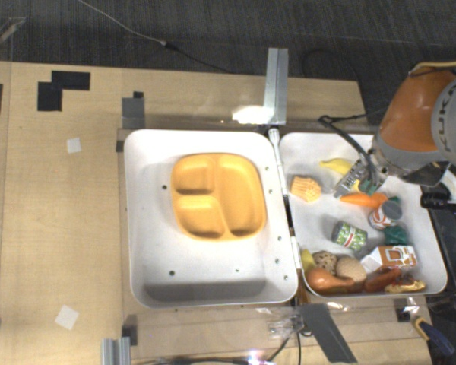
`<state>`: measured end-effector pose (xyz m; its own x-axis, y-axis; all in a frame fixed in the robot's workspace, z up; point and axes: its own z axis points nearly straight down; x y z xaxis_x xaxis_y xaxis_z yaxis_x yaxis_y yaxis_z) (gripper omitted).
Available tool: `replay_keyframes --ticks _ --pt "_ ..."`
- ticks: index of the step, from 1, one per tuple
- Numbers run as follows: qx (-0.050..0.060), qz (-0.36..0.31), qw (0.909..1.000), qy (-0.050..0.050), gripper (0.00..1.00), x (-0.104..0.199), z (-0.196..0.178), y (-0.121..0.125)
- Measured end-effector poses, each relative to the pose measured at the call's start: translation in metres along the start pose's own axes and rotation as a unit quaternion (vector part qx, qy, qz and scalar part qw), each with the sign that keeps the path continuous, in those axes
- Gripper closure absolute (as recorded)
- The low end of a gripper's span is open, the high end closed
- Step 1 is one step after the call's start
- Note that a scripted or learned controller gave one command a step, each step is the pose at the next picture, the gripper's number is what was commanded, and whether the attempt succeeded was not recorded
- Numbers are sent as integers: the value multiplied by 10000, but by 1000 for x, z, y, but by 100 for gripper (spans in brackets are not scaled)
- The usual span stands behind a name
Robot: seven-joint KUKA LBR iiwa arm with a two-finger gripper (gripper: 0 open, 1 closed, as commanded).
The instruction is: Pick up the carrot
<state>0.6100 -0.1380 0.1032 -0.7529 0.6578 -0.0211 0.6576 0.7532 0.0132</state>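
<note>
Hovering in the right bin, the hand touches the carrot; its opening cannot be told.

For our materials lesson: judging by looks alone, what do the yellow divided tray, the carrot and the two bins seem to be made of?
Yellow divided tray: likely moulded plastic, smooth with a soft sheen and rounded compartment edges.
Carrot: probably toy plastic; uniform bright orange, smooth surface, though small in the view.
Left bin and right bin: seemingly white plastic, semi-gloss, with rounded corners and faint highlights.

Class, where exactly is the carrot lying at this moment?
The carrot lies in the right bin, in its upper half, just below the gripper, with the corn to its left and a can below.
</note>
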Motion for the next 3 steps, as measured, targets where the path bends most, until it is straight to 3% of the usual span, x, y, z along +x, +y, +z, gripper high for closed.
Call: replay_keyframes --ticks 1,2,3 --pt "2 -2 10000 6 0 0 1 0" --pt "23 282 9996 37 0 44 12 -39" --pt "-6 246 9997 -2 100 41 -1 -35"
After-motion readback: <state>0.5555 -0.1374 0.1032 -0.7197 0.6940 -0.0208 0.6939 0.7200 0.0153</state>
